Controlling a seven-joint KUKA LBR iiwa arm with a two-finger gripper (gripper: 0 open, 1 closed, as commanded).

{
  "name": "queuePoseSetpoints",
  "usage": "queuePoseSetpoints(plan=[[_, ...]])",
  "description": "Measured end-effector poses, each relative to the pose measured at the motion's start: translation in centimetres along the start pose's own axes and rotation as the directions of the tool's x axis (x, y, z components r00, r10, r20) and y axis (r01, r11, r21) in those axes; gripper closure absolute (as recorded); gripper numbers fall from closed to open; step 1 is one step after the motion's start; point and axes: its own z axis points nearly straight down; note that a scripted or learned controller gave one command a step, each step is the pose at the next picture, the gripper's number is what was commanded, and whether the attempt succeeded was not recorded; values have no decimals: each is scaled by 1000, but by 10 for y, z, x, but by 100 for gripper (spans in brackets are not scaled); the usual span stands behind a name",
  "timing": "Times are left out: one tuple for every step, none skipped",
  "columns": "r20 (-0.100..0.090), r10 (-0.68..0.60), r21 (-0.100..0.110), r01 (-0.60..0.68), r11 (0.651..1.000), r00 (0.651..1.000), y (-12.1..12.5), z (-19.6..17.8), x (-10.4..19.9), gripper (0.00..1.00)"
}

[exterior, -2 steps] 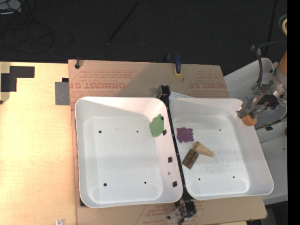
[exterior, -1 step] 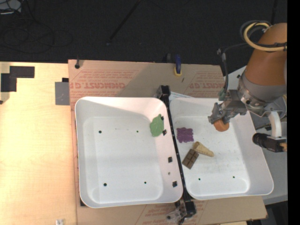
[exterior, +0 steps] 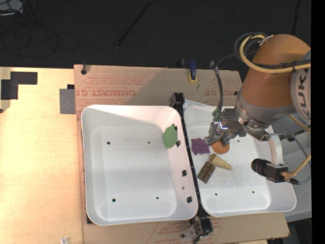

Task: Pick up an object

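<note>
Though my pincer (exterior: 221, 132) hangs just over the orange piece (exterior: 220, 148), purple lump (exterior: 199, 146) beside that piece, open or closed I cannot tell.

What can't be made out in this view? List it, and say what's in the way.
Camera view:
The orange object: its upper part is covered by the claw, so its shape is unclear.
The right bin: its far right corner is hidden behind the arm.
The purple object: it is too small and blurred to identify.
</note>
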Motion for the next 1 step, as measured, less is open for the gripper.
queuePoseSetpoints(plan=[[4,6,8,-6,1000,1000,-1,97,32,100]])
